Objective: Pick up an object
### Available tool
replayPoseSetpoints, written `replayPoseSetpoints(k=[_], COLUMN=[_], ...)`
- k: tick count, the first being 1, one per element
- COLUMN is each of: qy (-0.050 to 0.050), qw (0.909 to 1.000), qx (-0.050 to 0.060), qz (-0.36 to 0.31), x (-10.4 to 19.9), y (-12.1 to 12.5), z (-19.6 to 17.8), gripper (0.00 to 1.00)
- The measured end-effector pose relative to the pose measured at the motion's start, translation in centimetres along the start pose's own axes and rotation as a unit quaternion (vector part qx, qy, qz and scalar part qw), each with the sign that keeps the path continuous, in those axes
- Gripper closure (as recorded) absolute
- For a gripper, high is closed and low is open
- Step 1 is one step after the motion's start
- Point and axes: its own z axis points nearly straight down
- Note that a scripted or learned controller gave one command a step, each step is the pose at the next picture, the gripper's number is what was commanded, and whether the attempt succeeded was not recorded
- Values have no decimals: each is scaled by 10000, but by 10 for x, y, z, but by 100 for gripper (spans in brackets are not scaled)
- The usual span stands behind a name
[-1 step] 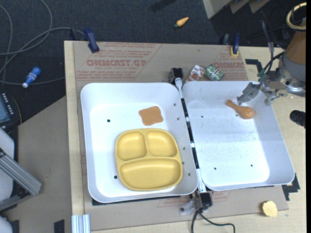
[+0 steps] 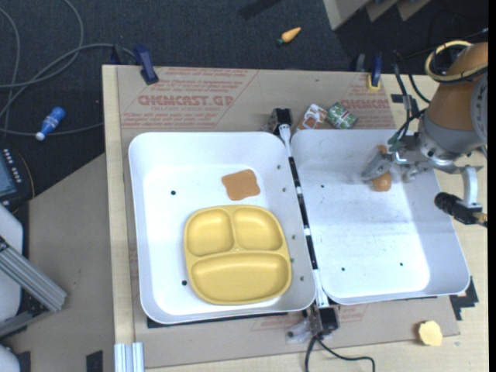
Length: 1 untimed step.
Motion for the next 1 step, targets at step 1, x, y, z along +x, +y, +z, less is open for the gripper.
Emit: replayPoseSetpoints(k=[1], qy=[8], qw=[10000], qx=[-22], qz=[-25], x=[48], y=[12], z=[12], gripper=[0])
